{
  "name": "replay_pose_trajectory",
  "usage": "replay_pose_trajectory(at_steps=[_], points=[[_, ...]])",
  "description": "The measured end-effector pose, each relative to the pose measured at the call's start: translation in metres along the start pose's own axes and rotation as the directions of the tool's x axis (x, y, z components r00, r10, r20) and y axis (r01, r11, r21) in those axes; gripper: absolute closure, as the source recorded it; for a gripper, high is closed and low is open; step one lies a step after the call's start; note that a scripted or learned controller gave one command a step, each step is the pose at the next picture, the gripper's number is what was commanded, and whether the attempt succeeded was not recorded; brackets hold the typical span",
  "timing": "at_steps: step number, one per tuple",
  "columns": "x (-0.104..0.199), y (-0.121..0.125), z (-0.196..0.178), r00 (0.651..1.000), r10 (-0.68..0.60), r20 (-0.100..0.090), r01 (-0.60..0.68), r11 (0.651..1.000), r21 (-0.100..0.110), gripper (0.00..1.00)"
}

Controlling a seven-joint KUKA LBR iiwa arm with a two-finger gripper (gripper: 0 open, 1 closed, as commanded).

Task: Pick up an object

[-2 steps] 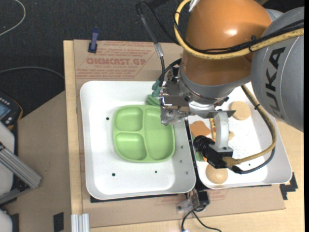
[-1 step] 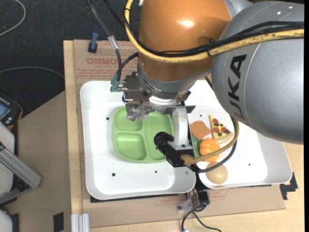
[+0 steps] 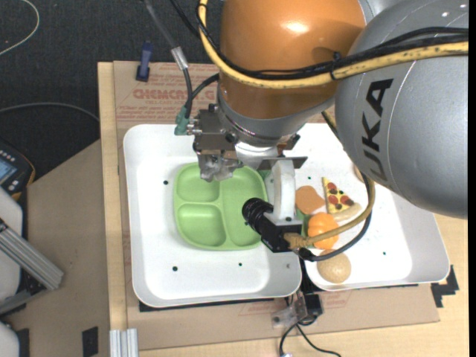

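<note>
Cardboard-topped bench (image 3: 149, 95), green divided plate (image 3: 212, 214) in left bin (image 3: 149, 199), fingers (image 3: 216, 171) above it, spread unclear

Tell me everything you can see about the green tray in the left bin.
The green tray is a pale green divided plate with rounded corners, and it looks like smooth plastic. Raised ridges split it into compartments; the lower left one is in plain sight and holds nothing. It lies flat on the floor of the left bin, toward that bin's right side. The arm's wrist hangs over its upper and right parts and hides them, so whether anything touches it there cannot be told.
</note>
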State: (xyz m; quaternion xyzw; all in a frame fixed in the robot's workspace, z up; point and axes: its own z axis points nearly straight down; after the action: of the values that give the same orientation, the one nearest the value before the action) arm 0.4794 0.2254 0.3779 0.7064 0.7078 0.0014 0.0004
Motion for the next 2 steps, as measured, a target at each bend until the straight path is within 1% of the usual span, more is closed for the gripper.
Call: replay_pose_trajectory(at_steps=[1,2], points=[[0.001,0.000,-0.010,1.000,-0.001,-0.001,0.001,1.000,-0.001,1.00],[-0.002,-0.002,0.111,1.000,0.004,0.007,-0.004,1.000,0.015,1.00]])
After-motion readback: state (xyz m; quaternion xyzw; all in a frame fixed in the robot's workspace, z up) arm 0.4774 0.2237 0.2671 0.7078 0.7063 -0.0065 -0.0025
